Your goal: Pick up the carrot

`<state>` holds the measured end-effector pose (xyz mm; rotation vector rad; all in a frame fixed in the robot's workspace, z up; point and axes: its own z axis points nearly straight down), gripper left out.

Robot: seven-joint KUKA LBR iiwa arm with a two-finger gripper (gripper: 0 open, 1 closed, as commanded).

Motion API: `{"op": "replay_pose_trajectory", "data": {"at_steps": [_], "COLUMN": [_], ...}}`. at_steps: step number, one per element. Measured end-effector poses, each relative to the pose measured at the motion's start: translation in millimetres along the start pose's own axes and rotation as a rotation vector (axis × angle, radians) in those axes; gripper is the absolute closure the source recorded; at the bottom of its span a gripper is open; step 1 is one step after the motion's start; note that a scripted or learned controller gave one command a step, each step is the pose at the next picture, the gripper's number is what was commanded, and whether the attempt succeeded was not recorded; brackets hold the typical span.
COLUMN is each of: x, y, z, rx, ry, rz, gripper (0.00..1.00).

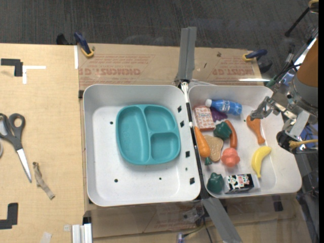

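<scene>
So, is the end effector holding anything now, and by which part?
It cannot be told. The end effector sits at the upper end of an orange piece in the right bin, but a hold is not clear.

Arm (309,80) at right; wrist lowered

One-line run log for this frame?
target: carrot, right bin's left edge | gripper: over bin's right side, beside orange drumstick | carrot not grasped
</scene>
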<state>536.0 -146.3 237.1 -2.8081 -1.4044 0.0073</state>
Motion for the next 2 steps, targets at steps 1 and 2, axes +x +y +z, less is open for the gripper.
{"op": "replay_pose_trajectory", "data": {"at_steps": [1,2], "x": [-36.0,2.9], "y": [-5.5,71.4], "z": [144.5,145.1], "rx": [0.0,-0.002], "ry": [0.002,0.002], "rz": [-0.03,0.027], "gripper": [0.0,0.0]}}
